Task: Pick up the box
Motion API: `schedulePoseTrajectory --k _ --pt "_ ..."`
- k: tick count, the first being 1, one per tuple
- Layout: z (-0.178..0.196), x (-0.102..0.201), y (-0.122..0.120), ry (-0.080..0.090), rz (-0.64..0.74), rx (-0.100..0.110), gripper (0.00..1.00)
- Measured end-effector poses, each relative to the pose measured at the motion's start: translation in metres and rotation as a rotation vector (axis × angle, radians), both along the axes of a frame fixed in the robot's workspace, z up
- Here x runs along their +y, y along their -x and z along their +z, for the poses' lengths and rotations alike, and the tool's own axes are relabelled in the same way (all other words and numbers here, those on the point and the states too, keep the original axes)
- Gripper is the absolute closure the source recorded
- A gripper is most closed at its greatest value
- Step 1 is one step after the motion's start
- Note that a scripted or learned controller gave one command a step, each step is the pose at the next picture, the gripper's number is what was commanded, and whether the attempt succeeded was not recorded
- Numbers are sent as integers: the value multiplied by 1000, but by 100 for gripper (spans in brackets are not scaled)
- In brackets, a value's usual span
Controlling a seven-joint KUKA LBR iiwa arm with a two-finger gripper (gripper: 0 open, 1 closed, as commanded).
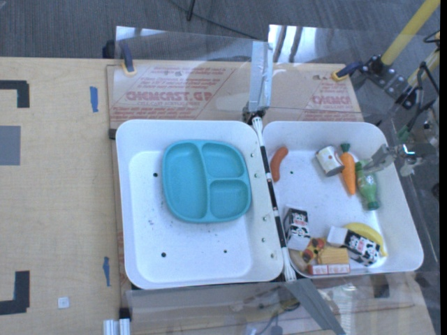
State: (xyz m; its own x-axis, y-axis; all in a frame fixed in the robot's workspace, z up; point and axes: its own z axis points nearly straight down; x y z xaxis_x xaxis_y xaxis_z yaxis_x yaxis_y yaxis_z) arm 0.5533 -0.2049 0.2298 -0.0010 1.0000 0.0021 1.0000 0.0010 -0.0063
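Claw poised at the right bin's outer edge, nothing seen in its grip

The claw (389, 157) hangs over the right bin (408, 218); how wide it stands I cannot tell. Nearest it lie a green bottle (368, 190) and a carrot (347, 173). Just past the carrot, away from the claw, rests the small grey-white box (327, 160), flat and unlifted. Cow-print cartons (298, 225) sit farther off; the teal plate (207, 181) farthest, in the left bin (140, 208).

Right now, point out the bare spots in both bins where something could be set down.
Left bin: bare floor below and left of the blue plate. Right bin: open middle between the sausage and the carrot. Crowded along its near edge, around the milk carton and banana.
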Motion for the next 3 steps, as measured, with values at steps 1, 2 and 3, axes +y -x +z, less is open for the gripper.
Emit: schedulePoseTrajectory --k 1,2,3 --pt "131 -19 58 4 -93 -3 0" --pt "139 -20 56 7 -90 -2 100" --pt "147 -21 54 10 -90 -1 100"
